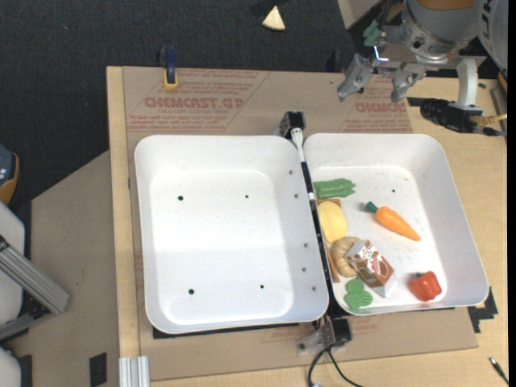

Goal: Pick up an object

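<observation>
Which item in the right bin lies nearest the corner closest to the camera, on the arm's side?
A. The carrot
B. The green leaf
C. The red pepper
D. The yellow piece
C: the red pepper sits by that corner of the right bin, while the carrot lies further up.

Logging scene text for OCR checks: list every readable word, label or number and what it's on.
"CHEMCAST G.P": red print on the brown sheet under the bins, behind the left bin.
A second red print on the same sheet behind the right bin: blurred, partly hidden by the gripper.
Small packet in the right bin: print too small to read.
</observation>
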Robot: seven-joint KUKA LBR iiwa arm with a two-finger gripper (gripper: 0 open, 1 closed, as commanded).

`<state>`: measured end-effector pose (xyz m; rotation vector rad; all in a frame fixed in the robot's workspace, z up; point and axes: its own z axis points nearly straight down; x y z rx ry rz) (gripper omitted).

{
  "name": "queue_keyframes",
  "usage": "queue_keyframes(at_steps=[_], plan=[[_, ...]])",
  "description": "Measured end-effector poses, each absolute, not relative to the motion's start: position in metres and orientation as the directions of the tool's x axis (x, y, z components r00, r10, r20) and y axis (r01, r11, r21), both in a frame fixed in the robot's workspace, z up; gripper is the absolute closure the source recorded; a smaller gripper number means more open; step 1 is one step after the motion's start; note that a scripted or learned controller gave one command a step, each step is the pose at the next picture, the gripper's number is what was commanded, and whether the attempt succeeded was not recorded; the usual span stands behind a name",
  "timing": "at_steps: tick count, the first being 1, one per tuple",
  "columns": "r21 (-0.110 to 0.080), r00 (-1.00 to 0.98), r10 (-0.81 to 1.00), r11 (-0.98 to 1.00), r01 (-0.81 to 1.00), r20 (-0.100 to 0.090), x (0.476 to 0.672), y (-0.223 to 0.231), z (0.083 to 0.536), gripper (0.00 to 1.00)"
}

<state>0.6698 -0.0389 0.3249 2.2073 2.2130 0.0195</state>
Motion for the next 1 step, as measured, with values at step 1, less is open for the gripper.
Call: queue_keyframes(at_steps=[1], plan=[[0.023, -0.007, 1.0, 0.007, 1.0, 0.001, 0.6665, 0.0253, 0.5177, 0.0]])
